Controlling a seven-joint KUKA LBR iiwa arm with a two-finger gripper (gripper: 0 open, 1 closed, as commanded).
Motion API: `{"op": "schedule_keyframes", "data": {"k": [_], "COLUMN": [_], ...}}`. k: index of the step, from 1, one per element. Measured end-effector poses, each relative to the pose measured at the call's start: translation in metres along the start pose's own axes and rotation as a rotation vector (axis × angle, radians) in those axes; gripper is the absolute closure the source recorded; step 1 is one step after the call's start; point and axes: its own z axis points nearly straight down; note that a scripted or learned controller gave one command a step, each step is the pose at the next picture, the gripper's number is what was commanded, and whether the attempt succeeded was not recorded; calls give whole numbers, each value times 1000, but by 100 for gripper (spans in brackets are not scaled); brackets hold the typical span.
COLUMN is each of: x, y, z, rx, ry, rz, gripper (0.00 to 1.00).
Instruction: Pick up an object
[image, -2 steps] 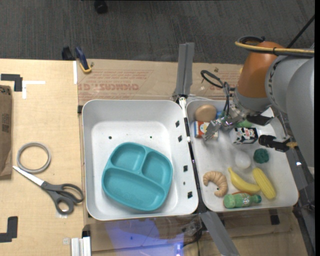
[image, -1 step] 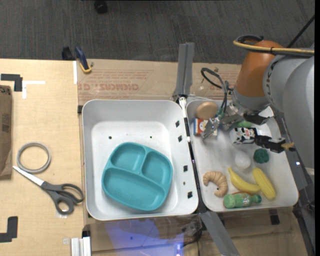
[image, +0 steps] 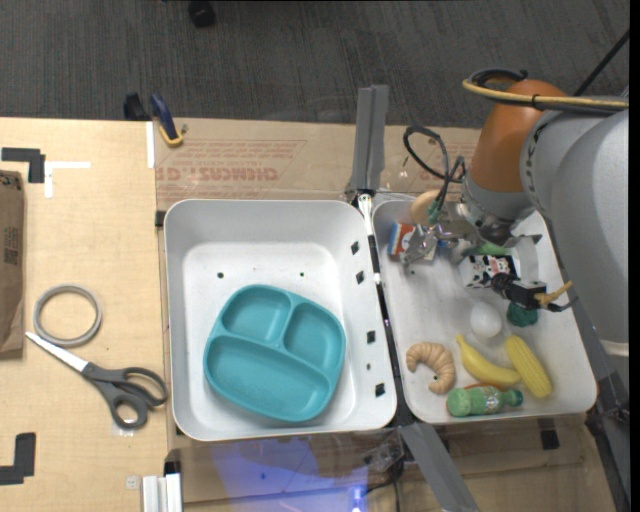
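Gripper (image: 428, 243), grip state unreadable, hangs by the small red-white-blue packet (image: 401, 238) near the right white plastic bin's wall (image: 385, 300); risks clipping it.

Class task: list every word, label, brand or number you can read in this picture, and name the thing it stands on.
Cardboard sheet: red mirrored print, too blurred to read.
Green bottle: label too small to read.
Brown bag: faint print, unreadable.
Nothing else bears legible text.

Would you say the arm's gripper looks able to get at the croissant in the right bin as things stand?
Probably yes: the croissant lies uncovered near the bin's front left, apart from the banana, and the gripper is above the same bin.
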Motion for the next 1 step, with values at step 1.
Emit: {"op": "schedule_keyframes", "data": {"k": [1], "x": [-3], "y": [0], "z": [-9], "rx": [-2], "ry": [-8], "rz": [-2], "gripper": [100]}}
